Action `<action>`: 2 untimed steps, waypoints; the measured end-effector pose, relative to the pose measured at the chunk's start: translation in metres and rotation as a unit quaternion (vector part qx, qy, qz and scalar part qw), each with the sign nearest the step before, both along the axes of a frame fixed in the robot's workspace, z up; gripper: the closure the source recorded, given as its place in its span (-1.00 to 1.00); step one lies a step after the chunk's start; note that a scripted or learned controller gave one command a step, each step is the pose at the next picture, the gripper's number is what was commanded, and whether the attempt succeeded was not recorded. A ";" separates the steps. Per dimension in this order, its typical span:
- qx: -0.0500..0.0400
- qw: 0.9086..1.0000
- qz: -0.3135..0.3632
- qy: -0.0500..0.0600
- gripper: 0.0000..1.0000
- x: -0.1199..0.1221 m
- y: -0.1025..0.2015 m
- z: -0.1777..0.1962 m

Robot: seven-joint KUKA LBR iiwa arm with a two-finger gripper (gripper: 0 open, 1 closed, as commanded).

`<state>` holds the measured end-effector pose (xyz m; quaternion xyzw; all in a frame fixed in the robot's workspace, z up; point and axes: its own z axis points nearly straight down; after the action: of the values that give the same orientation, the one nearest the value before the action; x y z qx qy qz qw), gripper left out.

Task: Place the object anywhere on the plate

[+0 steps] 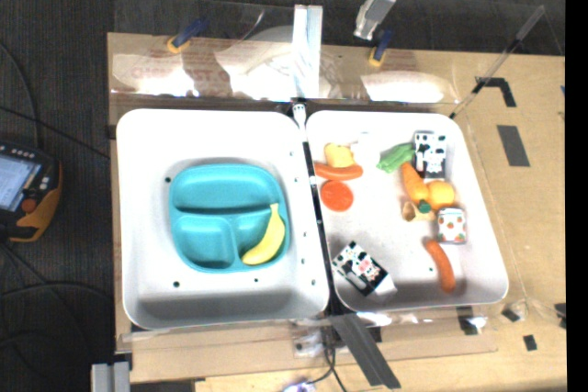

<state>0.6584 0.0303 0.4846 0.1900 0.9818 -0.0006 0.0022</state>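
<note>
A teal divided plate [220,214] lies in the left white bin [147,280]. A yellow banana [267,238] rests in the plate's lower right compartment, against its rim. My gripper [367,25] hangs high above the bench's back edge, beyond the right bin [482,285] and far from the plate. Nothing shows in its grasp.
The right bin holds several toys: a cow-patterned box [361,269], an orange disc [336,196], a green pepper [397,156], a cow-patterned cube [429,153], a carrot [413,184] and a sausage [442,263]. Crumpled plastic sheeting [276,69] lies behind the bins.
</note>
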 end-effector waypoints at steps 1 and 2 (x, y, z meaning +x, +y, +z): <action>0.001 0.999 0.051 0.002 1.00 -0.048 0.057 -0.268; 0.001 1.000 0.025 0.000 1.00 -0.053 0.061 -0.144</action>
<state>0.6059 0.0913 0.3403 0.1658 0.9862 0.0008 0.0017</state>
